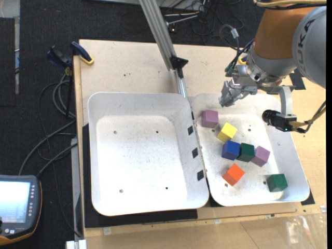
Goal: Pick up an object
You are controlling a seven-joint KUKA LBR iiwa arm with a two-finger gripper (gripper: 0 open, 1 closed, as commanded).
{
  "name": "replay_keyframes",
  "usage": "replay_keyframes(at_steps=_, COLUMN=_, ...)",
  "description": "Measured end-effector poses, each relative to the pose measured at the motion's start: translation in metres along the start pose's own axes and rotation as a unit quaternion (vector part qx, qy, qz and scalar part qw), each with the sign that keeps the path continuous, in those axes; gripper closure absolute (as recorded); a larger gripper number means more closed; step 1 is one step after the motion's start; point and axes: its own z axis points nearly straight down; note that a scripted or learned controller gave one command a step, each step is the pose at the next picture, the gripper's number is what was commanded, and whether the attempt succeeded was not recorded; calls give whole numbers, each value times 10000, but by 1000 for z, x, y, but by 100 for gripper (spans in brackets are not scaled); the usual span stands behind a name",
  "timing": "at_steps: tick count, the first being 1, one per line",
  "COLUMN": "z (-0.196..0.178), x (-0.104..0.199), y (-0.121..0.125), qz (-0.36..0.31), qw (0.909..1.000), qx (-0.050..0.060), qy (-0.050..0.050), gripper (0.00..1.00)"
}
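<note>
**Supervisor:** Where's the hand right now?

**Me:** I see the hand (229, 98) over the far end of the right bin (290, 154), near its back rim, with the grey arm (311, 40) and its orange band reaching in from the right. Whether it's parted or closed I cannot tell from this angle; the tip is a dark cluster against the white. I see nothing gripped in it.

**Supervisor:** And the objects?

**Me:** All in the right bin. The nearest to the hand is a purple block (209, 118), just below and a little left of it, apart from it. Next comes a yellow block (227, 132), beside the purple one. Below that, a blue block (231, 150) sits touching a dark green block (246, 152), and a second purple block (261, 155) leans right beside the green. An orange block (233, 174) lies nearer the front, and another green block (277, 182) sits by the front right corner.

**Supervisor:** The left bin?

**Me:** The left bin (104, 139) lies alongside on the desk (129, 61), its right edge touching the right bin.
</note>
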Motion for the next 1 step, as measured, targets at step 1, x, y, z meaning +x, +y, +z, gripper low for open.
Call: replay_keyframes(at_steps=1, z=12, x=47, y=-3, qz=0, qw=10000, qx=5, qy=-1, gripper=100)
